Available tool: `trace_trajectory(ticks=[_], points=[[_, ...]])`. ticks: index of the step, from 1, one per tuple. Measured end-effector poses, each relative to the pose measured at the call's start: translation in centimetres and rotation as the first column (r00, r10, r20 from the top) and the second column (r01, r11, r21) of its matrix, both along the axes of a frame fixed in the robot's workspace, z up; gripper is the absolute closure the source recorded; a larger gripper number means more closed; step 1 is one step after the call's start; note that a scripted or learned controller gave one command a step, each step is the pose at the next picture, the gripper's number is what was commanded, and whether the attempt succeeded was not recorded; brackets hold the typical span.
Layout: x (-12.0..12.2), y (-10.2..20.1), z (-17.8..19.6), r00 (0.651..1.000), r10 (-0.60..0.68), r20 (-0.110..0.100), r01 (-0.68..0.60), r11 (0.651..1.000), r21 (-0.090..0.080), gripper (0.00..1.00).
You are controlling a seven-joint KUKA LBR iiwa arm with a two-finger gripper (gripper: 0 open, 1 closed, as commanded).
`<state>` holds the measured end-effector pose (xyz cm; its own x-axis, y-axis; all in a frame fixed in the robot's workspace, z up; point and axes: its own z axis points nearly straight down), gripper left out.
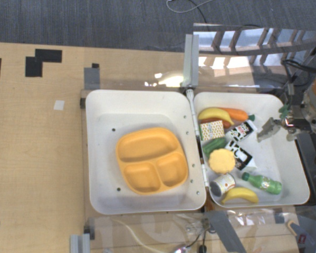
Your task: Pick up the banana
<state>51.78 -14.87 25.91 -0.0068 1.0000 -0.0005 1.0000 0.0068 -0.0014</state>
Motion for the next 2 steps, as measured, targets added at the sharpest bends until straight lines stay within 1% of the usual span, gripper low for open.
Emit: trace_trajectory(ticks=[1, 2], points=[[6.3, 6.7, -5.1, 0.997, -0.074, 0.0, 0.074, 0.997, 0.0, 0.0], [14.8, 11.8, -7.7, 0.999, 0.045, 0.001, -0.045, 0.999, 0.001, 0.0]])
